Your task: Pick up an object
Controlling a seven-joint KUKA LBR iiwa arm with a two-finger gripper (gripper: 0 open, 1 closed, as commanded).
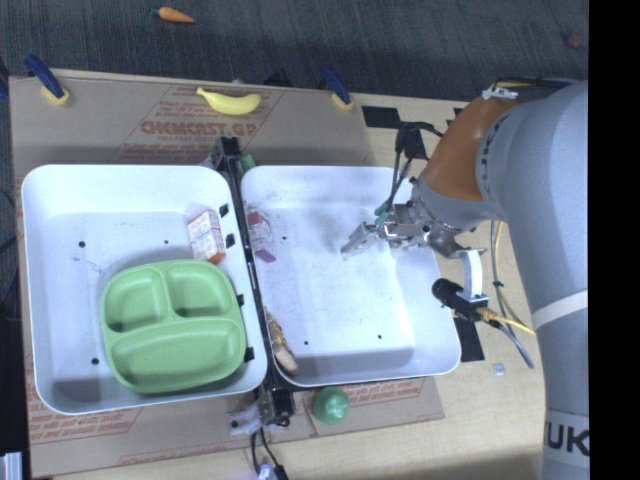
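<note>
Hovering over right bin (420, 358), gripper (355, 242) fingers spread, holding nothing; green tray (175, 323) in left bin (60, 188).

We cannot read the small packet (205, 234) beside the green tray (175, 323); its print is blurred. The arm (545, 208) is cut off at the bottom edge. Whether the tool (358, 240) grips anything is unclear to us.
</note>
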